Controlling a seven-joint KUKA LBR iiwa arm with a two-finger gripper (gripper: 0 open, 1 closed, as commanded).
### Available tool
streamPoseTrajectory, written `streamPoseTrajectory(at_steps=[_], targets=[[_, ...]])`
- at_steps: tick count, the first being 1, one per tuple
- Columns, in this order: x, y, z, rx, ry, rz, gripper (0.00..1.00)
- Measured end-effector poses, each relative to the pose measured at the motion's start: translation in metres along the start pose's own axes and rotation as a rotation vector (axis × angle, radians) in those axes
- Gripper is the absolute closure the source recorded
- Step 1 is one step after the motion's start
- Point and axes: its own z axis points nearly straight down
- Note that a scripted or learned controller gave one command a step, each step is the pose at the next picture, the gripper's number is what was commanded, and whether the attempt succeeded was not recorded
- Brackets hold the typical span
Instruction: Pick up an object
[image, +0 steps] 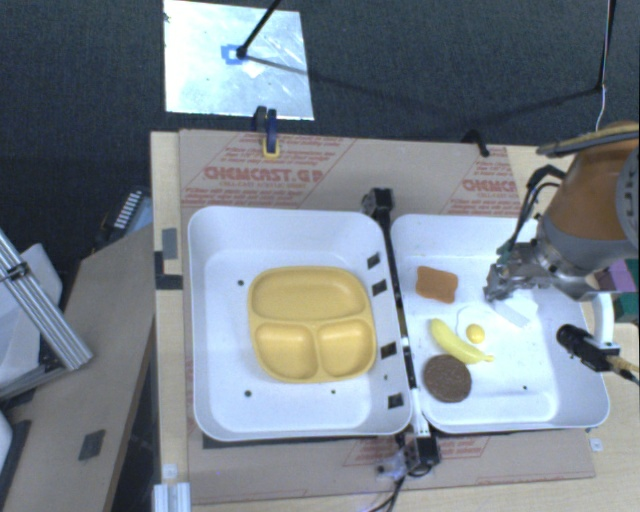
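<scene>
Pincer (503, 283): hangs over my right bin (540, 400), upper right part; whether it is open or closed, I cannot tell. Right bin contents: orange block (437, 284), banana (458, 343), fried egg (474, 331), brown round cookie (447, 378), all left of the pincer. Left bin (215, 300): yellow divided tray (306, 322).

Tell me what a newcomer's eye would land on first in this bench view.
The yellow divided tray stands out first, sitting alone in the middle of the left bin. Next comes the cluster in the right bin: an orange-brown block, a banana, a fried egg touching the banana, and a dark round cookie. The claw hangs over that bin's far right part, apart from the food.
</scene>
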Motion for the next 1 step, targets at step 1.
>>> streamPoseTrajectory(at_steps=[1], targets=[[-0.0086,-0.0045,-0.0524,0.0,0.0,0.002,1.0]])
